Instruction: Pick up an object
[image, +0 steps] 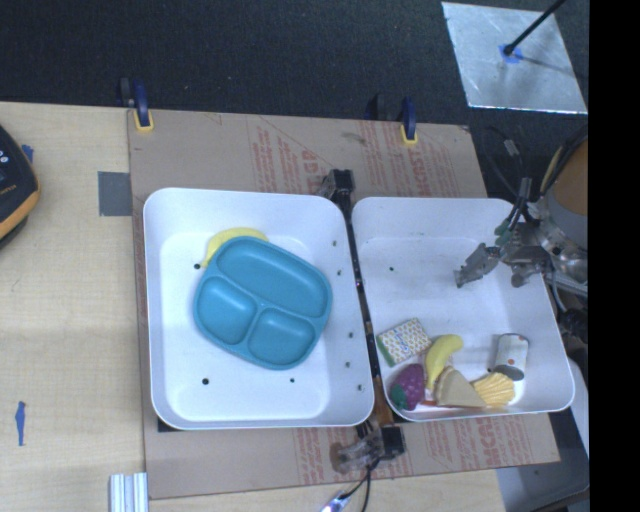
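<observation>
A: Where does the camera sit?

B: There is one view, fixed above the table (70, 330), looking down at a slant. It stands far enough back to take in both white bins whole, side by side.

A: Which way does it face?

B: Toward twelve o'clock; the table's far edge and dark floor (250, 45) lie along the top. The left bin (165, 300) sits around nine o'clock from centre, the right bin (400, 225) around three o'clock.

A: And the arm?

B: The arm (560, 240) comes in at three o'clock, from the right edge.
</observation>
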